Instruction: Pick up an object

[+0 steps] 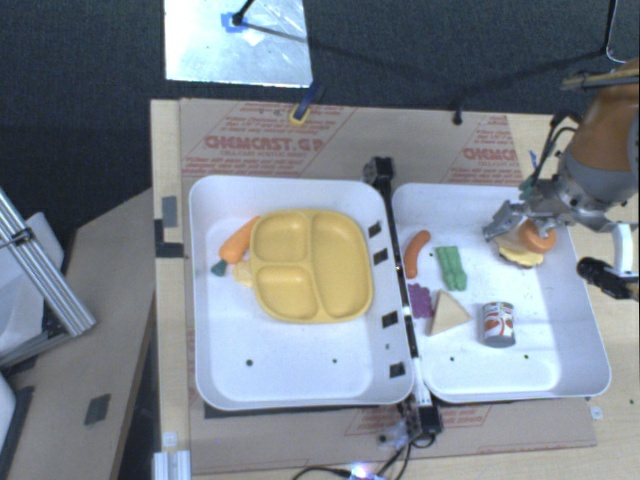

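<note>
The worktop carries two shallow white bins side by side; the left bin holds a yellow divided plate, with a toy carrot lying against the plate's left edge; the right bin holds a red sausage near its left wall, a green piece just beside it, a purple piece touching a tan wedge, and a small can upright near the wedge; a toy burger lies at the bin's upper right; the arm enters from the right; the tool stands directly over the burger; an orange item sits at its tip; whether the tool is spread or pressed together cannot be told.
</note>
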